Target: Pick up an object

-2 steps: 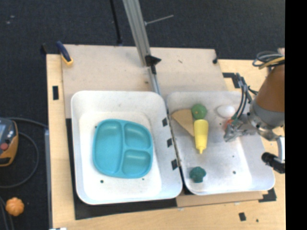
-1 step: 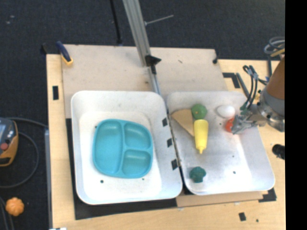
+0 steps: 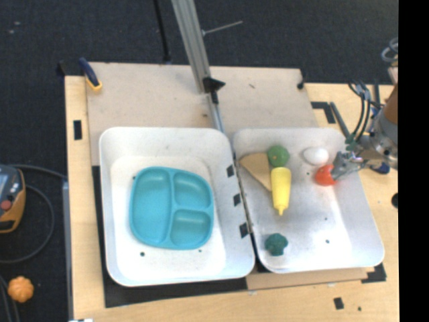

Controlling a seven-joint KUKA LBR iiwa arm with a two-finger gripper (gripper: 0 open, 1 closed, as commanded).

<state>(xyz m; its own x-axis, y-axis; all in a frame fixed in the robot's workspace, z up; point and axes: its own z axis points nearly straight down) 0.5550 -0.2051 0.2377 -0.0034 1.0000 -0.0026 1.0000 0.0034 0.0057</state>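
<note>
The right bin (image 3: 362, 243) holds several small items: a red piece (image 3: 324, 176) near its right wall, a white egg shape (image 3: 315, 155), a green ball (image 3: 278, 155), a yellow corn-like piece (image 3: 281, 188), a tan wedge (image 3: 253, 168) and a dark green broccoli piece (image 3: 275, 243). My gripper (image 3: 343, 164) comes in from the right and sits low at the bin's right side. Its tip is right beside the red piece, touching or nearly touching its upper right edge. Whether the red piece is inside the gripper is not visible.
The left bin (image 3: 117, 257) carries a teal divided plate (image 3: 171, 206). A slanted metal post (image 3: 192, 42) rises behind the bins. A small orange toy (image 3: 20, 288) lies off the bench at the lower left.
</note>
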